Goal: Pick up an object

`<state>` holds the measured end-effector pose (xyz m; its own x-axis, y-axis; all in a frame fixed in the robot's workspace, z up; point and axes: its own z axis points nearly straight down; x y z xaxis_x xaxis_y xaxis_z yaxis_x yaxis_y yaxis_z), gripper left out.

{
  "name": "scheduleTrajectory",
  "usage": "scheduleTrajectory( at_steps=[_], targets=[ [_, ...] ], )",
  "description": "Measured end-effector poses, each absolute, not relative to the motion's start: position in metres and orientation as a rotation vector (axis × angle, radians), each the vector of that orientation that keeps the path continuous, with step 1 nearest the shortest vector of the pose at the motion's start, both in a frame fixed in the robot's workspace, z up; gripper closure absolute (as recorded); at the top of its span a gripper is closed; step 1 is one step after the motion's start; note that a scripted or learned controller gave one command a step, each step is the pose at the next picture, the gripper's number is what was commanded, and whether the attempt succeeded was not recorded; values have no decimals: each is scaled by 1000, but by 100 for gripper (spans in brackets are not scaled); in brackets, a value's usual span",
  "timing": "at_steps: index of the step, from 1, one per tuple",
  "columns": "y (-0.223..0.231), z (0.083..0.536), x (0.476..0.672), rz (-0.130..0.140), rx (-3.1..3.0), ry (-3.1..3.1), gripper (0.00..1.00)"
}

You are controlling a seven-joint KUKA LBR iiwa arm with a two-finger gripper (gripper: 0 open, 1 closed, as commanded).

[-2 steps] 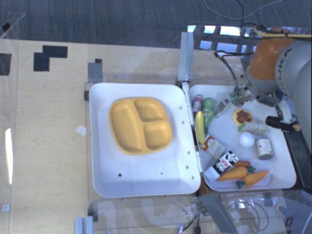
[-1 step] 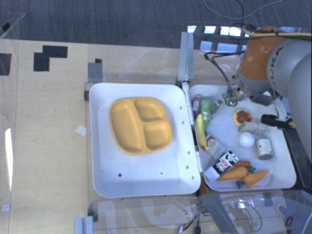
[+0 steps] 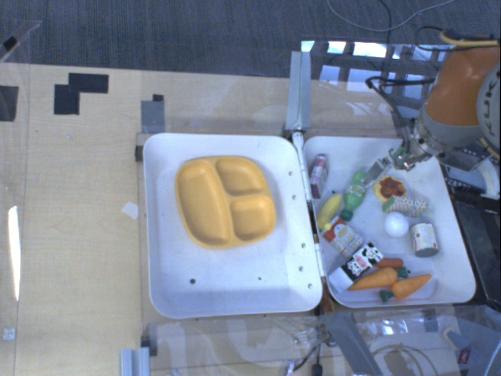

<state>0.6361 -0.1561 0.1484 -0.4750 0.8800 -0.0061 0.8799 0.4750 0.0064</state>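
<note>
While the gripper point(image 3: 391, 163) is being held low over the upper part of the right bin point(image 3: 462, 276), just beside the green bottle point(image 3: 356, 189), its opening cannot be judged and nothing is being seen gripped. Two carrots point(image 3: 391, 280) are lying near that bin's front edge, and a yellow divided tray point(image 3: 225, 200) is sitting in the left bin point(image 3: 168, 288).

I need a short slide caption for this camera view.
Gripper above the cluttered right bin; yellow tray in the left bin.
</note>
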Motion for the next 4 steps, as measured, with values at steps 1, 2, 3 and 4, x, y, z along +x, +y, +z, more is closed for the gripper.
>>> scheduleTrajectory(
  at_steps=[1,2,3,4],
  targets=[
    [-98,89,649,8,1441,2781,0],
    [-152,133,532,3,1449,2780,0],
    [-204,90,568,9,1458,2765,0],
    [-205,106,602,5,1516,2741,0]
  ],
)
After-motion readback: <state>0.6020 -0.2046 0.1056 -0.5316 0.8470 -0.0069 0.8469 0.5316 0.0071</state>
